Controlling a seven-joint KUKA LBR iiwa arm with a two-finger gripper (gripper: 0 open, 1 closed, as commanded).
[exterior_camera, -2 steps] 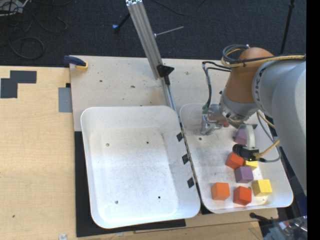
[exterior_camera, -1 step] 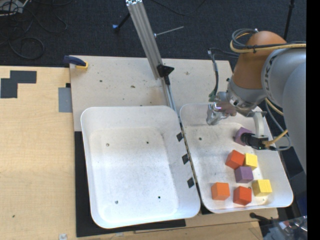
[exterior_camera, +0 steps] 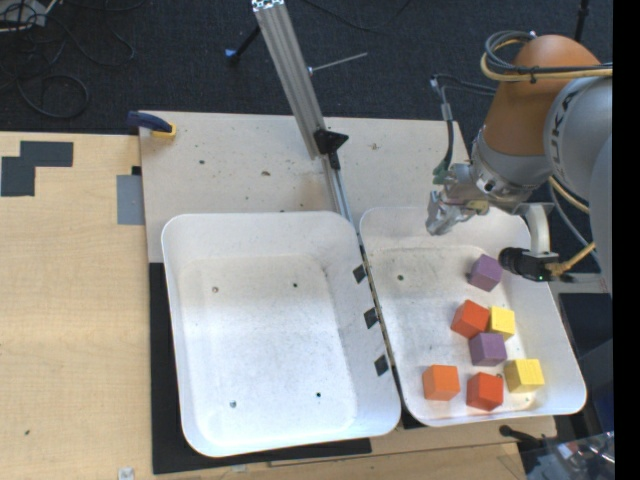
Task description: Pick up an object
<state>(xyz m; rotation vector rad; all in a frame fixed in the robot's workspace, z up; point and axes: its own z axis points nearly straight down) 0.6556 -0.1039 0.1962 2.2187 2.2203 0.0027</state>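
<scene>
Gripper (exterior_camera: pixel 443 220) state cannot be determined; it hangs over the far edge of the right bin (exterior_camera: pixel 560 408). Seven blocks lie in that bin: nearest, an orange block (exterior_camera: pixel 440 382), a red block (exterior_camera: pixel 485 390) and a yellow block (exterior_camera: pixel 524 373); farthest, a purple block (exterior_camera: pixel 486 271), apart from the gripper.
</scene>
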